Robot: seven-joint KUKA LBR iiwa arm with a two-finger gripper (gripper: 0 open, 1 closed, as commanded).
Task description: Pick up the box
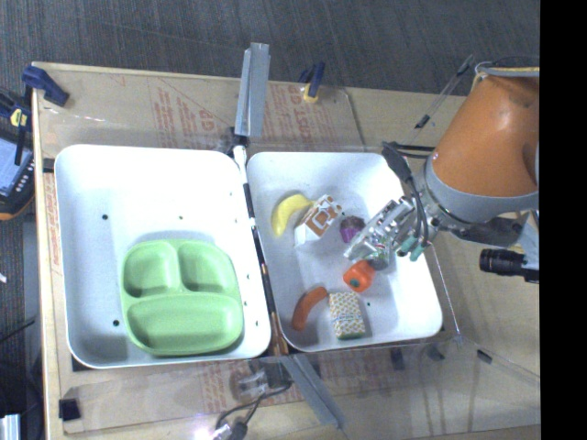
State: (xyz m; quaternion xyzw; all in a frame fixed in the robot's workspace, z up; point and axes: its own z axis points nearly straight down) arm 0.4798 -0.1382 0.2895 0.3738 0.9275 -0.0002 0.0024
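Observation:
A small white and orange box (321,215) lies tilted in the right bin (417,305), between a yellow banana (290,212) and a purple item (351,229). A second box, patterned in green and white (348,315), stands near the bin's front wall. My gripper (378,242) hangs over the middle of the right bin, just right of the purple item and directly above a small orange-red object (359,277). It sits apart from both boxes, and nothing shows in its grasp.
An orange sausage-shaped item (309,307) lies beside the patterned box. The left bin (92,181) holds a green divided tray (181,298). The arm's orange band (486,136) reaches in over the right bin's far right corner.

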